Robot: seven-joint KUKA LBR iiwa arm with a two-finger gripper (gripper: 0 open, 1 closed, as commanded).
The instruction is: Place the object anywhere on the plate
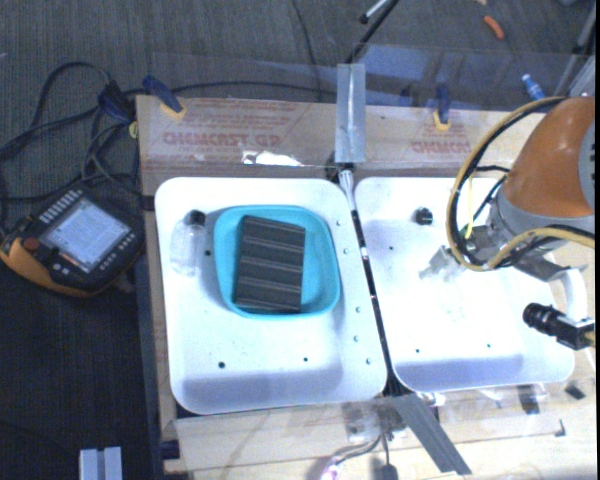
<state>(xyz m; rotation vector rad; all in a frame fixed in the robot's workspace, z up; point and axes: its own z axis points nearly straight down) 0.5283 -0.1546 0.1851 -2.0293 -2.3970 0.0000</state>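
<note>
A blue plate (322,268) lies in the left bin (270,368). A dark grey ribbed block (270,263) rests flat on the middle of the plate. Just left of the plate, a small clear bottle with a black cap (188,238) lies on the bin floor. My gripper (443,263) hangs low over the right bin (480,358), well to the right of the plate, with the orange-banded arm (555,168) above it. I see nothing held in it. A small black piece (423,215) sits on the right bin's floor, just behind the gripper.
A metal divider post (350,118) stands at the back between the bins. Yellow and black cables (470,208) loop around the wrist. A handheld controller (80,238) lies off the bench to the left.
</note>
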